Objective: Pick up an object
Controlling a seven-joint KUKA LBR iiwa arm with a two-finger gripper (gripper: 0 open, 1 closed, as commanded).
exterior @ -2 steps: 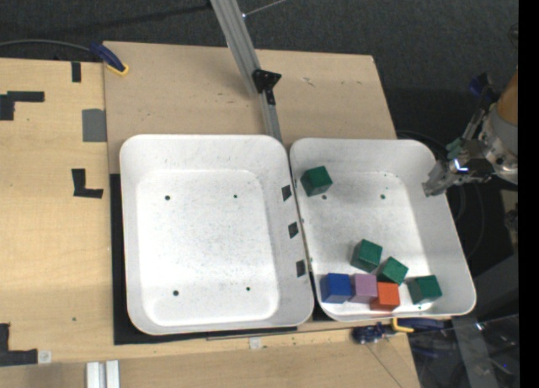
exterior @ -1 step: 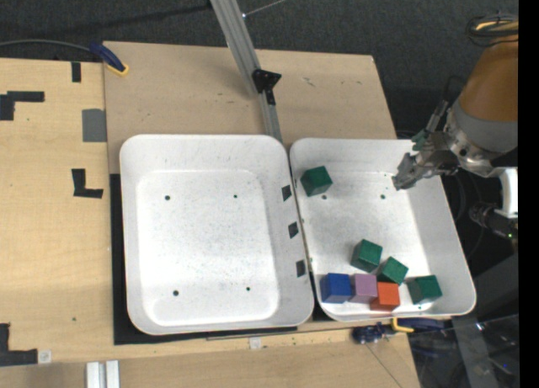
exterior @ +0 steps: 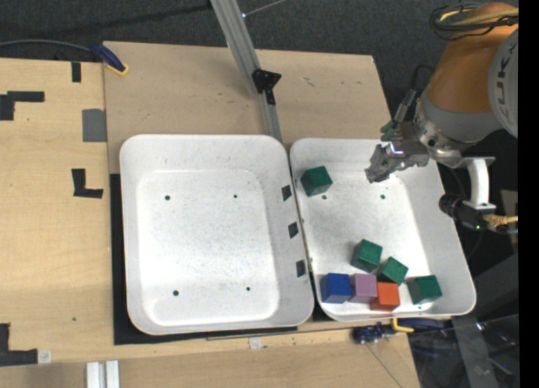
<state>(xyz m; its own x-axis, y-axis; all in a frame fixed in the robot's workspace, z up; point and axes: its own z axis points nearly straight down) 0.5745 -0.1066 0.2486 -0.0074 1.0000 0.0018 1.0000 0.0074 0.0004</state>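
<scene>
The right bin (exterior: 421,209) holds several small blocks. One green cube (exterior: 317,180) sits alone near its upper left corner. Along the bin's near edge lie a blue cube (exterior: 337,286), a purple cube (exterior: 365,285), an orange cube (exterior: 387,294) and three green cubes (exterior: 367,255), (exterior: 393,270), (exterior: 424,288). My gripper (exterior: 381,167) hangs over the upper middle of the right bin, to the right of the lone green cube and apart from it. I see nothing held in it.
The left bin (exterior: 210,235) lies beside the right one. A slanted metal post (exterior: 240,37) rises from the bench behind the bins. The arm (exterior: 472,83) enters from the right above the right bin's far corner.
</scene>
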